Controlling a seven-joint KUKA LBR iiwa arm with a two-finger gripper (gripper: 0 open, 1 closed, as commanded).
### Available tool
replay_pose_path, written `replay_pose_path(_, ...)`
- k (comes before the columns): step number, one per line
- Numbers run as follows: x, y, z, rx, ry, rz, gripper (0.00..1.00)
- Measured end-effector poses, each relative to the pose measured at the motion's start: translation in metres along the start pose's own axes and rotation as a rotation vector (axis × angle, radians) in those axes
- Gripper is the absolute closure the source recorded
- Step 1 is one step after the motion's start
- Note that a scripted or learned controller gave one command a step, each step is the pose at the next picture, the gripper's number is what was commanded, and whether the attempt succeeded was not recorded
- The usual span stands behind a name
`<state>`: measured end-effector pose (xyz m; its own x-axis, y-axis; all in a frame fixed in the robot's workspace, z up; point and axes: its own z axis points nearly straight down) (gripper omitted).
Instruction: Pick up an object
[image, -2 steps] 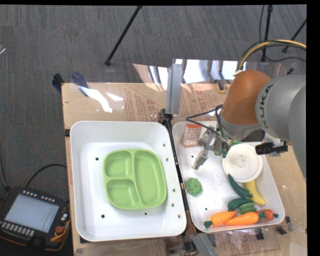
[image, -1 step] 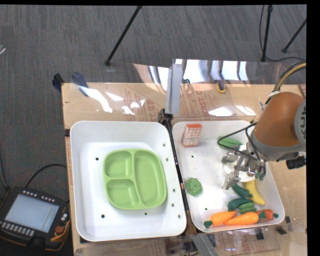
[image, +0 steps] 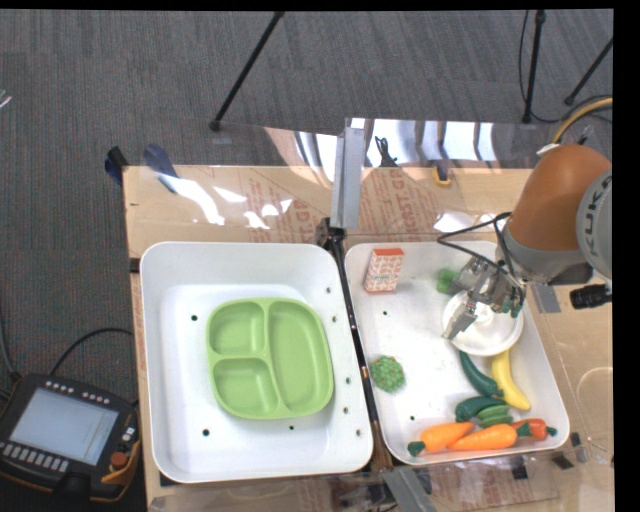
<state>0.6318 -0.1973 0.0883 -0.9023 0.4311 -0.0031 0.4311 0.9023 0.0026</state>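
Note:
My gripper (image: 487, 308) hangs over the right bin (image: 420, 330), just above a white bowl (image: 487, 337) near the bin's right wall. Its fingers are open, one finger (image: 462, 322) pointing down over the bowl's left rim, and nothing sits between them. A small green piece (image: 445, 281) lies just left of the gripper. Also in this bin are a red and white box (image: 384, 269) at the back, a green broccoli (image: 388, 374), a dark cucumber (image: 477, 371), a banana (image: 511, 381), green pods (image: 483, 408) and two carrots (image: 452, 435) at the front.
The left bin (image: 175, 300) holds a light green divided plate (image: 270, 357). A metal post (image: 346, 185) stands behind the divider between the bins. A teach pendant (image: 65, 430) lies on the floor at lower left. The right bin's middle floor is bare.

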Motion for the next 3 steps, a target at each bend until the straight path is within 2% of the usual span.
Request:
replay_pose_path(1, -0.005, -0.002, 0.0, 0.0, 0.004, 0.063, 0.0)
replay_pose_path(2, 0.011, 0.038, 0.001, 0.001, 0.004, 0.184, 0.0)
replay_pose_path(3, 0.022, -0.03, -0.158, 0.0, -0.012, 0.255, 0.0)
